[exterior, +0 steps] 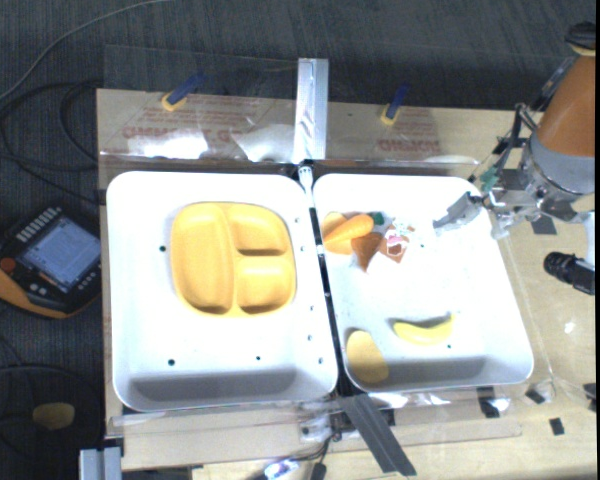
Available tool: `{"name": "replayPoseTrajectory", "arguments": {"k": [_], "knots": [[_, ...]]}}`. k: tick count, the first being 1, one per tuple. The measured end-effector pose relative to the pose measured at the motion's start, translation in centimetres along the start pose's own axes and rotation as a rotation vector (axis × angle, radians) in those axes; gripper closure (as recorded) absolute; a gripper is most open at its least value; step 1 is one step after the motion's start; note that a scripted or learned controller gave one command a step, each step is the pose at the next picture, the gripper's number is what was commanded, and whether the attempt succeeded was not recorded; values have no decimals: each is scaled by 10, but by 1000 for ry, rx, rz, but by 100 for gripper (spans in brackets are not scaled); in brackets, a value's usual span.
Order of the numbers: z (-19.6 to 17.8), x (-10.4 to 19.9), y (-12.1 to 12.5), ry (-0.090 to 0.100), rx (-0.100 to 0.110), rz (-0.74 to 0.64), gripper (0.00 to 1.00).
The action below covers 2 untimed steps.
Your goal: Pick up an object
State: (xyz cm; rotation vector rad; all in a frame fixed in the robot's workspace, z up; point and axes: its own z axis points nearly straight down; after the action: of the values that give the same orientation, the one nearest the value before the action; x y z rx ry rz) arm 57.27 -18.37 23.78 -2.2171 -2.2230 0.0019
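While a yellow divided tray (235, 258) fills the left bin (140, 368), the right bin (480, 308) holds a carrot (346, 228), a banana (422, 330) and small toys. Gripper (477, 211) hovers over its upper right corner, touching nothing; its opening cannot be told.

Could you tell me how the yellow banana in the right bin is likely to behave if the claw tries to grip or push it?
The banana looks like a smooth toy, so probably light, stiff and a little slippery. Its curved shape suggests it may pivot or slide on the white bin floor rather than roll. It lies apart from the other items, so a push should disturb little.
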Motion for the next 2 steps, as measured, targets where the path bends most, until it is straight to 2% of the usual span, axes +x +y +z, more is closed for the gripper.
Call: {"name": "replayPoseTrajectory", "arguments": {"k": [1, 2], "knots": [[81, 39, -86, 1, 2, -11, 0], [107, 47, -89, 1, 2, -185, 0]]}}
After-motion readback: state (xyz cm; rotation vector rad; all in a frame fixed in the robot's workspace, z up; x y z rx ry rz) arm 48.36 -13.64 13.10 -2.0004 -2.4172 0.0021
